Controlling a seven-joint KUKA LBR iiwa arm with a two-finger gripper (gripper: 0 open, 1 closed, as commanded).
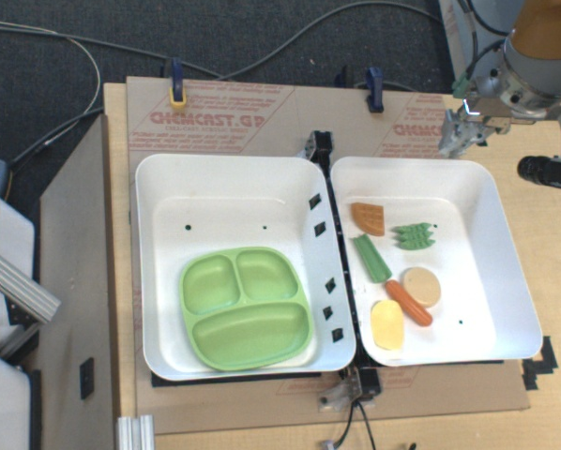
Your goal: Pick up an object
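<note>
— Dark carpet is recorded around a pale wooden tabletop (pixel 74 251), with black cables (pixel 262 59) trailed across the floor. What lettering is noted?

— Red print reading "CHEMCAST GP" is seen on the brown board (pixel 234 111) laid under both bins; it is fastened at the far edge by a yellow clamp (pixel 177 87) and a blue clamp (pixel 374 92). A second red print is partly seen near the right bin's far corner, too cut off to be read.

— Contents of the bins?

— Left bin (pixel 159 204): one green divided tray (pixel 246 306), three compartments. Right bin (pixel 487 214): an orange-brown wedge (pixel 368 218), a green leafy piece (pixel 414 236), a green pod (pixel 373 258), a round tan piece (pixel 422 286), an orange carrot (pixel 410 302) touching it, and a yellow piece (pixel 387 325) nearest the front.

— And the tool?

— The tool (pixel 461 134) is logged above the board, just beyond the right bin's far rim, well apart from the items. Nothing is seen between its fingers; whether they are spread or closed cannot be told.
</note>
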